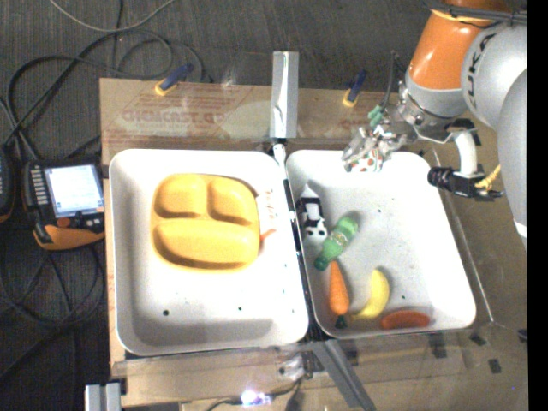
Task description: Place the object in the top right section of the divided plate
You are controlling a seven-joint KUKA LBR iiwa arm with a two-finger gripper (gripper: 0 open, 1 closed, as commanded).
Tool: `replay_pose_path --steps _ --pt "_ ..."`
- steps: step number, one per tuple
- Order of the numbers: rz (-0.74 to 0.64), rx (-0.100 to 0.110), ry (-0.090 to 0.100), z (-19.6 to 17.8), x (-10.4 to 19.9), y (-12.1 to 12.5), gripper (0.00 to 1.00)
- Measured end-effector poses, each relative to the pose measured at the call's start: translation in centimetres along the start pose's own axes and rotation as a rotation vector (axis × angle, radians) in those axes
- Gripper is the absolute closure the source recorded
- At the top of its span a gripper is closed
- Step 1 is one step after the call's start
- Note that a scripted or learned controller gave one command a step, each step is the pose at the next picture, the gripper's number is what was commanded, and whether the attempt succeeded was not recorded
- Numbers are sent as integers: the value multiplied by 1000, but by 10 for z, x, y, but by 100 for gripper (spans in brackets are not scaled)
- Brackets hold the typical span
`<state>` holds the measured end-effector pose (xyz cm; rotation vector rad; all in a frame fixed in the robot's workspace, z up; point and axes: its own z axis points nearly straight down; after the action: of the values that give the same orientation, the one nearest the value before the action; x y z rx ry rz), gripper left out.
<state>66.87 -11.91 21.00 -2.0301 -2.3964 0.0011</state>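
A yellow divided plate (205,221) lies in the left bin (145,315); its top right section (231,199) has nothing in it. My gripper (370,148) hangs over the far edge of the right bin (445,255). A small white thing with coloured spots (363,158) shows at its tip, and I cannot tell whether it is held. Lying in the right bin are a black-and-white toy (311,215), a green bottle (336,240), a carrot (339,289), a banana (374,294) and a red sausage-shaped piece (405,319).
A metal post (284,92) stands behind the seam between the bins. Blue clamps (171,80) (355,86) sit on the cardboard backing. A small screen device (73,191) and cables lie left of the bench.
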Motion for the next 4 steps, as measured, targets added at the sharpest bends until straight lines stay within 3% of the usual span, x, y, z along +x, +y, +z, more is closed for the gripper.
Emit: replay_pose_path --steps 1,2,3,4 --pt "182 2 2 -28 74 -31 100" --pt "182 2 2 -28 74 -31 0" --pt "179 4 4 -36 76 -30 100" --pt "27 0 1 111 31 -49 100"
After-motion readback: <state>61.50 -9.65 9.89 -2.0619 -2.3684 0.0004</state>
